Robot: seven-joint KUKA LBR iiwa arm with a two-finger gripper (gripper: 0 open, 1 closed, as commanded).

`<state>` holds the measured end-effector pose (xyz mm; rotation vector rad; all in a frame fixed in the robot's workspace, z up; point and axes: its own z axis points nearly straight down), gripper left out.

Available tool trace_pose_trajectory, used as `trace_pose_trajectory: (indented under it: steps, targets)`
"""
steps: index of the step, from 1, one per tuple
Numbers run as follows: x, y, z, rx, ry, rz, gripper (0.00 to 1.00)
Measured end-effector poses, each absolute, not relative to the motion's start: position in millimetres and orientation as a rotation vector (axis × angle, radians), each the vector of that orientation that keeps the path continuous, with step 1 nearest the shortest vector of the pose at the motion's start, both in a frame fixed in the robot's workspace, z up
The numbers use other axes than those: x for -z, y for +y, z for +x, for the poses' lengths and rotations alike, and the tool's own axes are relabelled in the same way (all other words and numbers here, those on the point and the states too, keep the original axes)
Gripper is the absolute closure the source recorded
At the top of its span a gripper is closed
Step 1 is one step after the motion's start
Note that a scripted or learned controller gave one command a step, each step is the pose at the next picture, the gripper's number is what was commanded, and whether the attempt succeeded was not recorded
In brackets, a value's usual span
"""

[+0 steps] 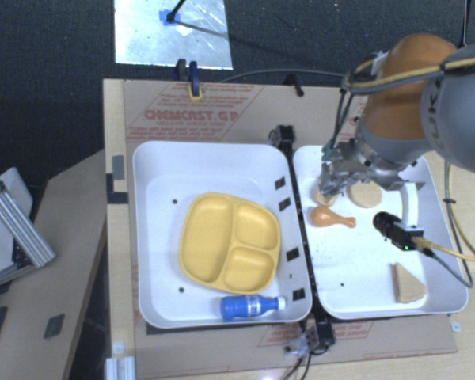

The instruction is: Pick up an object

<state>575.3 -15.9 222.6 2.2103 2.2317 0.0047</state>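
Claw: the gripper (330, 187) is hanging low over the upper left part of the right bin (364, 295), pointing down from the grey wrist; whether it is released or clenched, I cannot tell from this angle.
Nearest object: a toy chicken drumstick (331, 218) is lying just below the claw tip, fat end toward the bin divider, thin end pointing right; no object is showing between the claw's tips.
Also close: a pale round cookie-like piece (366, 195) is sitting just right of the claw, partly tucked under the wrist.
Farther in this bin: a tan wedge like a sandwich half (408, 283) is resting near the lower right corner, well apart from the claw.
Left bin (154, 236): it is holding a yellow divided plate (229, 240) and a blue bottle (249, 306) lying on its side near the front wall.
Step in hand: judging by the pose, the arm is lining up on the drumstick, with nothing lifted yet.
Next move: it is calling for a short drop centred on the drumstick's thick end, a firm close, then a straight lift clear of the divider.
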Motion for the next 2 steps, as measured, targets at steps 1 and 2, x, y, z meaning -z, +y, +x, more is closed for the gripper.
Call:
trace_pose_trajectory:
  steps: [1,2]
  targets:
    - [-233.6,39.2,568.9,-0.005,2.233,2.209,1.00]
    - [-221.5,92.3,561.2,-0.002,2.233,2.212,1.00]
